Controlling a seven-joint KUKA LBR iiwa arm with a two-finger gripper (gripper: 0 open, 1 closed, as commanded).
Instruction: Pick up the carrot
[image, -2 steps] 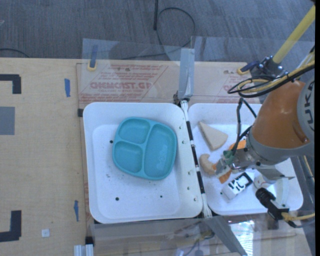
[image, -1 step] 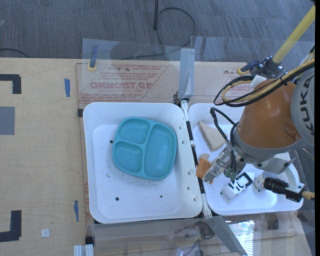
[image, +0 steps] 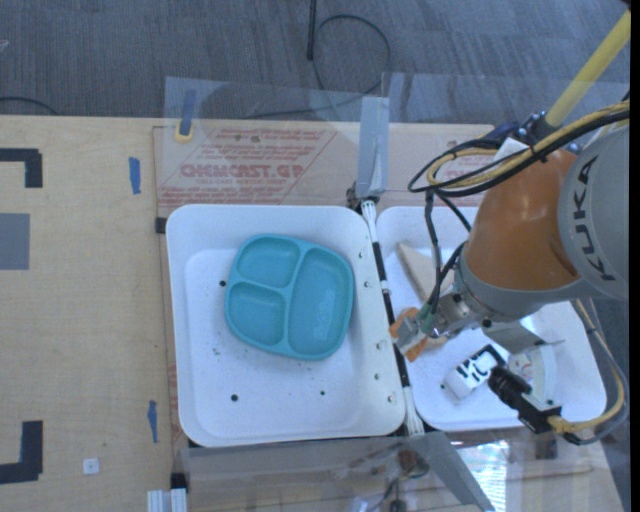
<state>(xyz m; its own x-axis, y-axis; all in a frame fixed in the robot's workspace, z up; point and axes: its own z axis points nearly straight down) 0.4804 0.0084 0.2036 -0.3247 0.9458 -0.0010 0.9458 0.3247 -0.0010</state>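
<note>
The orange carrot lies in the right bin, close against its left wall. My gripper is low over the bin, right beside the carrot's right end and seemingly touching it. The arm's orange band and grey wrist cover most of the bin behind it. Whether the carrot is between the fingers is not visible.
A teal divided plate sits in the left bin. A pale beige wedge lies in the right bin just above the carrot. The ridge between the two bins runs directly left of the carrot.
</note>
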